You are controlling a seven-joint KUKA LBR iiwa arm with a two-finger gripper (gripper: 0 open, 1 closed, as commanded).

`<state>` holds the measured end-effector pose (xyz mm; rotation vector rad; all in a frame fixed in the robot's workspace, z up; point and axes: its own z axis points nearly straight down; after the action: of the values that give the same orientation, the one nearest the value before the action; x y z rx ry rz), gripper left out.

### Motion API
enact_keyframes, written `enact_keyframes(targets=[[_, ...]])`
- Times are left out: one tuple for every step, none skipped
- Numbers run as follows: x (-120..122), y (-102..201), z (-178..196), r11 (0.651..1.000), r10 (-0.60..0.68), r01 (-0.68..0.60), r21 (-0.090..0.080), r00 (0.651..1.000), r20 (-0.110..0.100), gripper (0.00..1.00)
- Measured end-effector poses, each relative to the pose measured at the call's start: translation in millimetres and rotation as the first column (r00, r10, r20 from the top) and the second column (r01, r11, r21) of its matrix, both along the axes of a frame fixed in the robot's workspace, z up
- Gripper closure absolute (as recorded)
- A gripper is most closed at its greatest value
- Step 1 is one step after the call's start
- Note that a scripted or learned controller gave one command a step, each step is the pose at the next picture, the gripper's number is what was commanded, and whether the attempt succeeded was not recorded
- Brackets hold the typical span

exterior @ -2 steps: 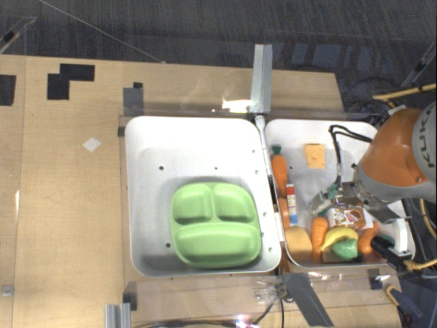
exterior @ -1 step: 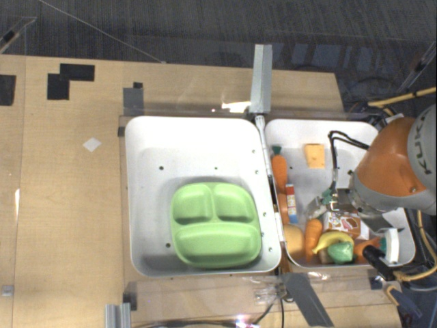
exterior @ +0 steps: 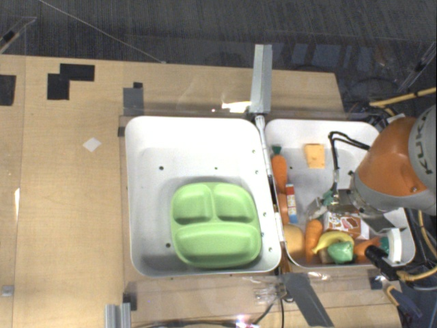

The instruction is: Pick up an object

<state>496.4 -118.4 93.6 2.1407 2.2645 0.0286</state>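
A cluster of toy food crowds the lower end of the right bin (exterior: 293, 132): a banana (exterior: 332, 240), two carrots (exterior: 279, 170) (exterior: 312, 232), a green piece (exterior: 341, 252) and a small bottle (exterior: 291, 203). By their look they are probably light, stiff, smooth plastic, so slippery; the banana's middle seems the surest hold. An orange block (exterior: 315, 156) lies apart, higher up. The end effector (exterior: 332, 203) hangs over the cluster, its opening impossible to judge. The left bin (exterior: 147, 142) carries a green tray (exterior: 216, 224).
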Motion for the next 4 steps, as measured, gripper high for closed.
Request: enact_keyframes(targets=[[-0.2, 0.0, 0.1, 0.999, 0.046, -0.046, -0.003, 0.999, 0.000, 0.00], [95.2, 18.1, -1.6, 0.993, 0.114, -0.114, 0.000, 0.993, -0.011, 0.00], [79.1, 22.7, -0.7, 0.937, 0.348, -0.348, -0.007, 0.937, -0.010, 0.00], [138.9, 26.0, -2.4, 0.888, 0.460, -0.460, -0.005, 0.888, -0.017, 0.00]])
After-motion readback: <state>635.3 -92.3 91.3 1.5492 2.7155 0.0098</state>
